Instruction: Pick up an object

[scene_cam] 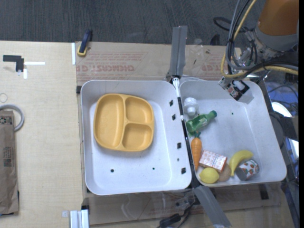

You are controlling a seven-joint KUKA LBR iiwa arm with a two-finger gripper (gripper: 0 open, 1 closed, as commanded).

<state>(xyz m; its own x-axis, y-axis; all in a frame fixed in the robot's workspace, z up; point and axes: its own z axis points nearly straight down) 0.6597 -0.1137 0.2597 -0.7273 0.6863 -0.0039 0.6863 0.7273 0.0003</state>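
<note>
The right bin [256,127] holds several objects along its left and front sides. A small white object [190,106] lies by the divider, with a green bottle [202,120] on its side just below it. An orange carrot [196,148] lies lengthwise under the bottle. A pink box [212,160], a yellow lemon [209,175], a banana [240,159] and a round patterned object [247,170] crowd the front edge. My gripper [234,88] hangs over the bin's far right corner, apart from all of them, with nothing visibly in it.
A yellow divided plate [124,122] lies in the left bin [128,175]. The arm with its orange band [280,8] and cables [237,42] comes in over the top right. A grey post [178,51] stands behind the divider between the bins.
</note>
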